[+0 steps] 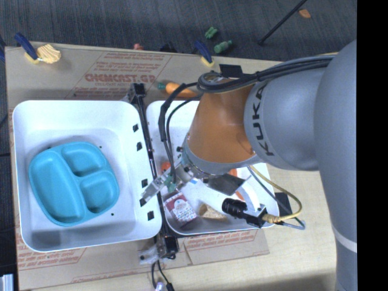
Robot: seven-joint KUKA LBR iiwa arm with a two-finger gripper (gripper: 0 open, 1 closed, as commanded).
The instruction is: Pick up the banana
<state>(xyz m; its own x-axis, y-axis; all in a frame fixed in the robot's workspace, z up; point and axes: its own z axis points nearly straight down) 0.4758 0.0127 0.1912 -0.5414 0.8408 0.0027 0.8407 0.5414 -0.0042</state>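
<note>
Seemingly hand [165,183] low in right bin [209,230]

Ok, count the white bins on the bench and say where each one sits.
2. The left bin holds a blue divided tray. The right bin lies mostly under the arm, so its contents may be partly hidden.

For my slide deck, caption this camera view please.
KUKA arm reaches into the right bin; blue tray sits in the left bin.

1. "KUKA", dark capital letters running lengthwise on the grey robot arm [285,126] beside its orange band.
2. "CHEMCAST GP", red print on the brown cardboard sheet [121,71] under the bins; the smaller red lines around it are illegible.
</note>
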